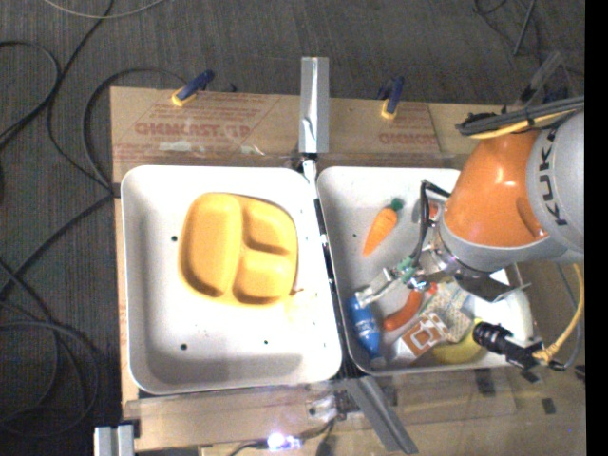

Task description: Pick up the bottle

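Note:
The bottle (365, 325) is small, with a blue label, and lies near the front left corner of the right bin (339, 218). My gripper (391, 282) hangs low over the middle of that bin, just above and to the right of the bottle's top end. The grey and orange arm (494, 202) covers the bin's right half. From this angle I cannot tell whether the gripper touches the bottle.
A toy carrot (380, 228) lies at the back of the right bin. A red-orange item (403, 310), a patterned box (432, 331) and a yellow object (458, 352) crowd the front right. The left bin (152, 331) holds a yellow divided tray (239, 247).

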`<state>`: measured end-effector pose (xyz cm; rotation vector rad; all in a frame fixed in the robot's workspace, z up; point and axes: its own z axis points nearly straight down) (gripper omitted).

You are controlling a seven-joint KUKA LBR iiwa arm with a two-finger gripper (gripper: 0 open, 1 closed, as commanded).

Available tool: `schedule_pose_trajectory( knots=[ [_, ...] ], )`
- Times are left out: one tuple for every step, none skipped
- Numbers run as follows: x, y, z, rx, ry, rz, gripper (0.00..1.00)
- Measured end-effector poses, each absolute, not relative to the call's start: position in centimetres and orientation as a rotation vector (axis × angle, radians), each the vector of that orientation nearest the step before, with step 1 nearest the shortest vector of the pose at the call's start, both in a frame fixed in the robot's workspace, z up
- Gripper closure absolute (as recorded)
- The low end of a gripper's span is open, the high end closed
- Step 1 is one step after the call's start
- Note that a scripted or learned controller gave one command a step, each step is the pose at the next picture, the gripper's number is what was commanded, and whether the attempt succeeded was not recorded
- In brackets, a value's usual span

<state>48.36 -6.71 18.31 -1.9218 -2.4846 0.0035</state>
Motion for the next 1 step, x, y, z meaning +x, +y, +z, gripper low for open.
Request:
schedule_pose_trajectory(
  knots=[
    [48.39, -0.21, 18.29, -1.983, -2.434, 0.002, 0.0]
  ],
)
